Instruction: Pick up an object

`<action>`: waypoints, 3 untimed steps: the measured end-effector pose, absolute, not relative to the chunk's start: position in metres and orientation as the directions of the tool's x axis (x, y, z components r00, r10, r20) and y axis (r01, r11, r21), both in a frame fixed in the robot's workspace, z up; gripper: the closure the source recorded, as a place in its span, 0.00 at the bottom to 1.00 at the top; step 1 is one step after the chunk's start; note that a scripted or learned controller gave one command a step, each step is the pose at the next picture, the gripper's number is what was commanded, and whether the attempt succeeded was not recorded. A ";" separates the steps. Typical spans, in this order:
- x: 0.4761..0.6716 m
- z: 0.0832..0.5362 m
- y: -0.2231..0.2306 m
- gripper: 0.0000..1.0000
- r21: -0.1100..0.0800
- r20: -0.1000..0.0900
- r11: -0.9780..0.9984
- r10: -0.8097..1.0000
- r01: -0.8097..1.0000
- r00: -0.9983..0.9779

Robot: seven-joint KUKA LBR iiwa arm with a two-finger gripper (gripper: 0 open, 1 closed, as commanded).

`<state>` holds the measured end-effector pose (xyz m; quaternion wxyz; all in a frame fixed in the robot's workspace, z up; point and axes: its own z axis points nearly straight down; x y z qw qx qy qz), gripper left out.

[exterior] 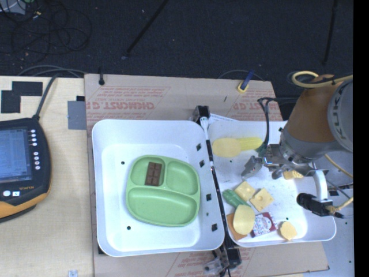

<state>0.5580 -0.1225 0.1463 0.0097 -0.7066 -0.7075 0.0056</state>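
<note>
Arm enters from the right, orange band above the wrist. The hand (258, 165) hangs over the upper middle of the right bin (328, 231), its grey metal tip pointing left and down. From this slant I cannot tell how far the hand is open; nothing shows gripped in it.

Candidate things lie in two directions. The yellow banana-shaped toy (235, 146) sits just up and left of the hand, long axis running left to right along the bin's far side. The two yellow cheese blocks (254, 195) lie just below the hand, touching each other, with a green piece (232, 198) at their left.

Judgement: banana toy and cheese blocks look about equally near. The green divided plate (184, 180) in the left bin (109, 189), with its brown chocolate piece (153, 173), is well apart.
</note>
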 end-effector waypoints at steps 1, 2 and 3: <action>0.532 0.093 -0.099 0.00 -0.012 0.005 -0.001 1.000 1.000 0.001; 0.536 0.087 -0.087 0.00 -0.006 0.000 -0.001 1.000 1.000 0.001; 0.537 0.094 -0.086 1.00 -0.009 0.006 -0.004 1.000 1.000 0.004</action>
